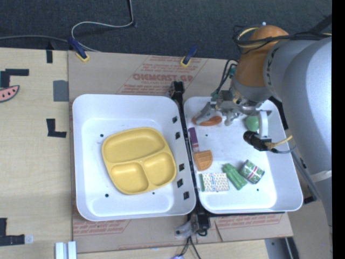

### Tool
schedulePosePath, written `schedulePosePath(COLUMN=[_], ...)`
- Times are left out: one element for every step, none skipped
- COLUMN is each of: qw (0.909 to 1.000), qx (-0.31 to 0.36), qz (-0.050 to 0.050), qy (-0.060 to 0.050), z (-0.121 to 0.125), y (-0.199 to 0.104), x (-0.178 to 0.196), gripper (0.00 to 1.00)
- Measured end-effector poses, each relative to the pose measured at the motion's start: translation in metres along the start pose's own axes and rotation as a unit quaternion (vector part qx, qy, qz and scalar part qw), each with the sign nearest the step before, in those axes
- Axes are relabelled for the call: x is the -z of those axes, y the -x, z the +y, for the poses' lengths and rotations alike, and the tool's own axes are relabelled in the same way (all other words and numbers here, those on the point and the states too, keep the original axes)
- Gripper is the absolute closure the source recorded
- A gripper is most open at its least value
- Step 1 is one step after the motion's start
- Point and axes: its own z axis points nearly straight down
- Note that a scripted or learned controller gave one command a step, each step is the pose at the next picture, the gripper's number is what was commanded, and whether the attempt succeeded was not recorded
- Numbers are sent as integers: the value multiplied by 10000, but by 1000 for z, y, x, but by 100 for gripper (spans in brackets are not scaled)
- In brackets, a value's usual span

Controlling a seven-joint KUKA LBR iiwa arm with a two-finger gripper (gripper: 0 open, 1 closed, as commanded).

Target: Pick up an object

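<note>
Your end effector (pixel 215 114) hangs spread open right over the orange sausage-shaped piece (pixel 211 121); nothing gripped yet. Next: descend, close.

slanted overhead view of both bins (pixel 81 144)

Grey arm (pixel 302 85) enters from the right, bent down at the wrist; orange band (pixel 256 58) above wrist; hand (pixel 218 115) low, its fingers (pixel 204 115) spread apart, pointing left.
</note>
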Motion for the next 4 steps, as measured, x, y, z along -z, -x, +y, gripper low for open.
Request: schedulePosePath(qw=[10000,10000,10000,10000], qx=[2,2,-18,-12], qz=[5,3,-13,-14], qy=[-5,-5,8,-31], z=[0,0,15,13], y=[0,0,6,5], x=[9,9,-38,-29], gripper=[100,0,0,100])
